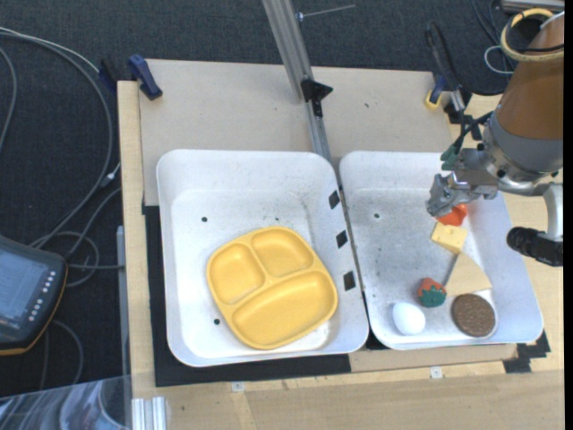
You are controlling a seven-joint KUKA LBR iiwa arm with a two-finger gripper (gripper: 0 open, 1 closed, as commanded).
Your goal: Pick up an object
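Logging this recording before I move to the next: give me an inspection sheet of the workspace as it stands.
Surface: wooden bench bearing a left bin and a right bin, both white.
Job's things: in the right bin, a yellow wedge, an orange piece by the gripper, a small green and red toy, a white egg, a brown disc.
Clutter: yellow divided tray in the left bin.
Gripper: gripper low over the right bin, above the orange piece.
Cables: loose cables on the floor at left.
Surroundings: dark carpet; handheld pendant at left; metal post.
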